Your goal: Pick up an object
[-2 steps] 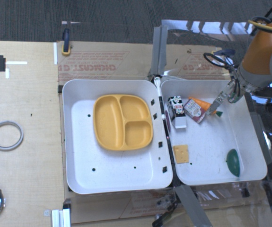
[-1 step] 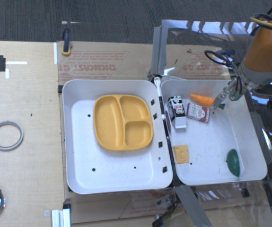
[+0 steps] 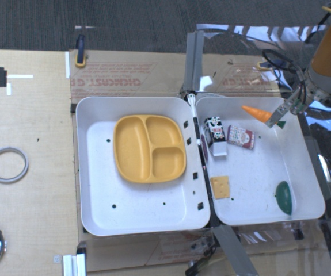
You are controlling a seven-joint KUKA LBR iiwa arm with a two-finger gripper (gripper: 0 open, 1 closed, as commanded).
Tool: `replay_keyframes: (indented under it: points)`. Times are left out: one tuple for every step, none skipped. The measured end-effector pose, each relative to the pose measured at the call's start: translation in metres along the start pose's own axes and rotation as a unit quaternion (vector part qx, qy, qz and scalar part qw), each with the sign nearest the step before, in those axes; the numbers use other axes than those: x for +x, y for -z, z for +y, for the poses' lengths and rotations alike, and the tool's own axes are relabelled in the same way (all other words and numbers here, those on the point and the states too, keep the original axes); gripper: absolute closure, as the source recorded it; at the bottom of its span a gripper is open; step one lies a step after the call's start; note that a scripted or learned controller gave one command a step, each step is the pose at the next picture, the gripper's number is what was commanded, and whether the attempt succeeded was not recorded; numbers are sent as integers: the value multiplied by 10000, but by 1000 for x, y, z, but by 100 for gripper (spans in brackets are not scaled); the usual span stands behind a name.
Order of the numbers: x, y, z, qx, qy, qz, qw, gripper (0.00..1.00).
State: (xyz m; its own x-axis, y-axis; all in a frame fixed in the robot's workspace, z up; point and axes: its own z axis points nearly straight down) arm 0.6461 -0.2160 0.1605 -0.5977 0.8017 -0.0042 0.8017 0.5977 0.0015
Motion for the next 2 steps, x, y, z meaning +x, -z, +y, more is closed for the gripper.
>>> replay_keyframes:
  points:
    - [65,59,62,-2,95,9,10000,100]
    - [46,-16,32,19,-596,24,9982,100]
